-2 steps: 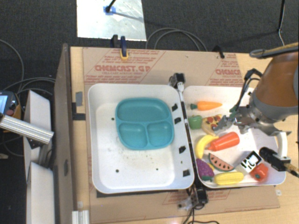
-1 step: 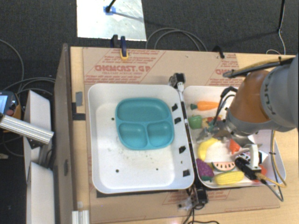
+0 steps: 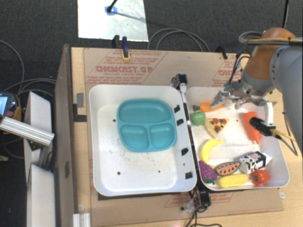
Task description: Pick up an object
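Left bin (image 3: 102,141): a blue divided plate (image 3: 146,125) lies near its middle. Right bin (image 3: 283,169): apple (image 3: 197,118) by the left wall, pizza slice (image 3: 217,125) just right of it, banana (image 3: 210,148) below. Along the front edge lie grapes (image 3: 206,169), corn (image 3: 232,180), milk carton (image 3: 252,161) and tomato (image 3: 260,176). The gripper (image 3: 232,95) hangs over the back edge, beside a carrot (image 3: 211,107); finger state cannot be determined.

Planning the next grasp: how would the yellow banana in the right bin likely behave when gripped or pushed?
The banana looks like a glossy moulded toy, so probably stiff, light and somewhat slippery. Its curved, rounded body may pivot or rock under a side push. It lies close to the pizza slice and the purple grapes, so a shove could nudge those.
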### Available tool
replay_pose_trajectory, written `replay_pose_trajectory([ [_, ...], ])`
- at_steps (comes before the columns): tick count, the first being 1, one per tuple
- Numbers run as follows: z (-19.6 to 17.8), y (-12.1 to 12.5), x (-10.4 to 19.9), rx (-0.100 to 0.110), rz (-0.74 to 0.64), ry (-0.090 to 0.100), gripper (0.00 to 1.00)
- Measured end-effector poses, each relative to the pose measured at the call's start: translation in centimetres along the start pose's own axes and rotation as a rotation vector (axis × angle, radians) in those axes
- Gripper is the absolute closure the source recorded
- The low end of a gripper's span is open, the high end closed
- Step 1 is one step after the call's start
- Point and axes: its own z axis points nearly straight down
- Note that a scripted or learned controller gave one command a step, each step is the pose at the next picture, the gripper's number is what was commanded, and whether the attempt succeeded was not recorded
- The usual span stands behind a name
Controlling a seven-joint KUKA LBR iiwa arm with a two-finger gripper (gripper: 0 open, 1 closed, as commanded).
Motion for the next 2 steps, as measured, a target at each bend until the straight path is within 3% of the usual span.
replay_pose_trajectory([
  [1,2.0,-4.2,-0.6,0.000,0.007,0.005,0.00],
  [2,-9.6,-2.6,-5.6,0.000,0.006,-0.002,0.00],
])
